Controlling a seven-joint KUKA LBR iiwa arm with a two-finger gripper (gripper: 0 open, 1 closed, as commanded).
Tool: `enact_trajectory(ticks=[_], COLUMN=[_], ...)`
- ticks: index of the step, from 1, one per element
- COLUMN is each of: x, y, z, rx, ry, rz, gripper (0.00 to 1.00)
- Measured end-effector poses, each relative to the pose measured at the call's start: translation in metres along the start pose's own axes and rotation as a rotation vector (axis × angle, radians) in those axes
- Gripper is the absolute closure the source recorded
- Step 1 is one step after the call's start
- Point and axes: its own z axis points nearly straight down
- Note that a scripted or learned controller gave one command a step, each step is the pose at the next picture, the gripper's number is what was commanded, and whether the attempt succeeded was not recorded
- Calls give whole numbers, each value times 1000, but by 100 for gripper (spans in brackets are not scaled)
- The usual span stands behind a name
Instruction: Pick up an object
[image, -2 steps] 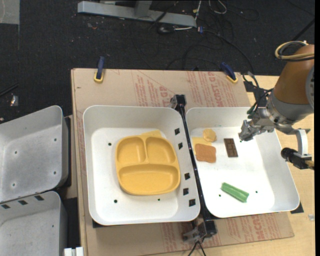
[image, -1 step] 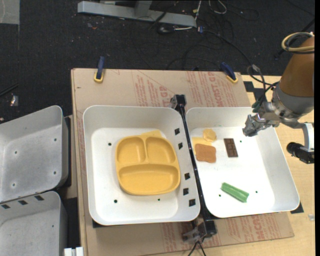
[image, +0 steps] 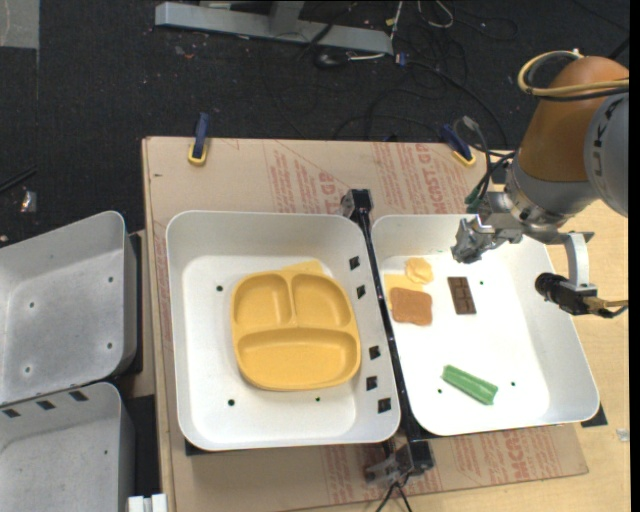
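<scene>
Yellow tray (image: 296, 331), green block (image: 470, 384), pincer (image: 470, 243)

Light falls evenly from above, bright enough that the two white bins (image: 280, 235) nearly wash out along their rims, the right one most of all. Shadows are soft and short: a faint one hugs the yellow tray (image: 296, 330), another lies under my hand (image: 470, 245) near the right bin's far edge. The floor beyond the tabletop (image: 260, 170) stays dark and grainy (speckled, little detail). My orange band (image: 565, 110) carries a mild sheen. Focus is fair at centre; small things look soft, and the frame's edges bow slightly.
</scene>
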Motion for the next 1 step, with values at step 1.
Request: enact_trajectory(ticks=[1], x=[57], y=[3], z=[7], rx=[3], ry=[1], rz=[0], gripper=[100])
